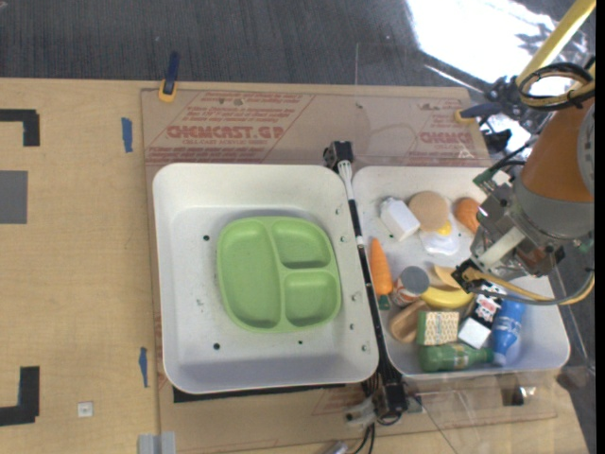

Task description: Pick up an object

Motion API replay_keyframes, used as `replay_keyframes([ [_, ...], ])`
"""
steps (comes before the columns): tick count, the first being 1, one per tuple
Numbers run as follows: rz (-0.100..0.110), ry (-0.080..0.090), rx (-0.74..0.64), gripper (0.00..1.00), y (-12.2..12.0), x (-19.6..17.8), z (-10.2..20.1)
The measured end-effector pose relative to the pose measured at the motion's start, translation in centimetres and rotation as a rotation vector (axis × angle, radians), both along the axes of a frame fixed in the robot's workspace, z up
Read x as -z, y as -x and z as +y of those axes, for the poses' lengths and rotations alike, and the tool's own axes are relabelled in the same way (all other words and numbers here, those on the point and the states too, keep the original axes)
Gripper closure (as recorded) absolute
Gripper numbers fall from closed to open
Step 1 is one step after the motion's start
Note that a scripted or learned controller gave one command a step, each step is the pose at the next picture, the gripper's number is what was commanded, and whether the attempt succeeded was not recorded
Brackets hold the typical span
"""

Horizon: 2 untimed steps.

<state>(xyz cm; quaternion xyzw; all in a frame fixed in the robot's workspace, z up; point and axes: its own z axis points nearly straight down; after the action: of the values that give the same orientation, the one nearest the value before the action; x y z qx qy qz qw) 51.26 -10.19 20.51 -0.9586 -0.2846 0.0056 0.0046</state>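
Observation:
My gripper (484, 265) hangs low over the right part of the right bin (558, 348), just above the yellow banana (446, 297) and a small black-and-white box (484, 308). Around it lie a fried-egg toy (440, 242), an orange piece (467, 214), a tan round bun (427, 204), a white block (400, 218), a carrot (380, 267), a grey-topped can (413, 280), a cracker box (440, 328), a green bottle (452, 357) and a blue bottle (508, 327). The wrist hides what lies directly beneath it.
The left bin (180, 253) holds a green divided plate (279, 272) in its middle. A black divider strip (352, 216) runs between the two bins. Objects crowd the right bin, most densely along its front.

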Motion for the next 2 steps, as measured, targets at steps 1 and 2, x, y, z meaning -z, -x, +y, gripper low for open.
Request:
replay_keyframes([
  [1,-0.006,0.001,0.003,1.0,-4.5,10.6,0.9],
  [2,-0.016,0.005,0.035,1.0,-12.0,-3.0,1.0],
])
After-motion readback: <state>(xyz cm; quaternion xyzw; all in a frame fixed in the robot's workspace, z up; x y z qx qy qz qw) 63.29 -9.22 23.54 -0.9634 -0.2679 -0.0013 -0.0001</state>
